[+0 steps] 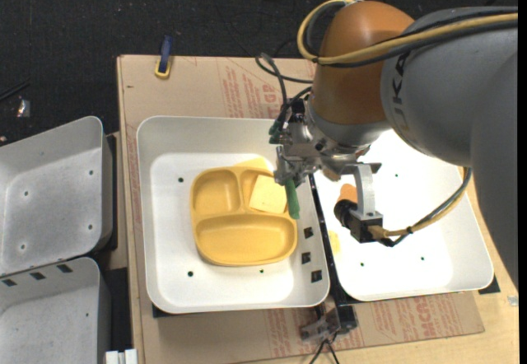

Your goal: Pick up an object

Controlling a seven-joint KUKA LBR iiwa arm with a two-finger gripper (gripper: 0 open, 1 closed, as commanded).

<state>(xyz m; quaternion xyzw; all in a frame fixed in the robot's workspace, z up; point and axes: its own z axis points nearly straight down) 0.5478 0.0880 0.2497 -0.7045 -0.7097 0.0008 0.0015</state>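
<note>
My gripper (291,171) hangs over the right edge of the left bin (165,189), beneath the orange band of the arm. A thin green stick (292,200) runs downward from right under the gripper, and its upper end is hidden by the gripper. Whether it is held or lies on the plate cannot be told. A yellow divided plate (239,226) lies in the left bin. A pale yellow flat block (267,194) rests in its upper right compartment, just left of the green stick.
The right bin (428,272) holds a small orange object (349,190), partly hidden behind the arm's black cable fitting (360,222), and a small yellow bit (333,240) near its left wall. The arm covers much of that bin. A blue and yellow clamp (164,58) sits on the board's far edge.
</note>
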